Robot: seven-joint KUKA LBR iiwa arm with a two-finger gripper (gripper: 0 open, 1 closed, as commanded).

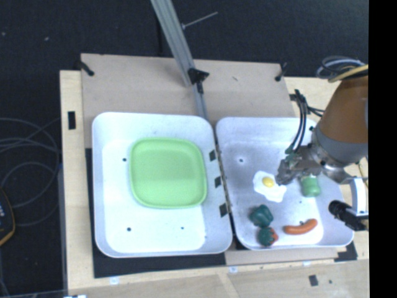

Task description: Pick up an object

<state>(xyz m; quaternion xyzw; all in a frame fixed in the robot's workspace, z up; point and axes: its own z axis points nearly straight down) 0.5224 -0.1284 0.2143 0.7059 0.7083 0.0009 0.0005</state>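
Just left of the claw (pixel 289 170), and a touch lower in my view, lies the fried egg (pixel 269 187), flat on the floor of the right bin (pixel 248 135). I take it as the likeliest thing to pick, since it sits right at the claw's tip. Its white seems to touch or slip under the claw's near edge, though I cannot tell whether there is real contact. Its long axis runs on a slant, from upper left to lower right, with the yolk toward the upper left end. Whether the claw is spread or pressed together I cannot tell; it reads as a dark cluster from this height, and I see nothing pinched in it.

To the claw's right, just beside it, stands a green cup-like piece (pixel 309 185). Below the claw, toward the bin's near wall, rest a green pepper (pixel 261 215), a smaller dark green piece (pixel 267 235) just under that, and a red sausage (pixel 300 228) lying roughly left to right.

Far to the claw's left, the other bin (pixel 111 166) holds a green plate (pixel 167 172). Both bins sit on the worktop (pixel 248 79).

My judgement: the coming move turns on a short shift left and down onto the egg.
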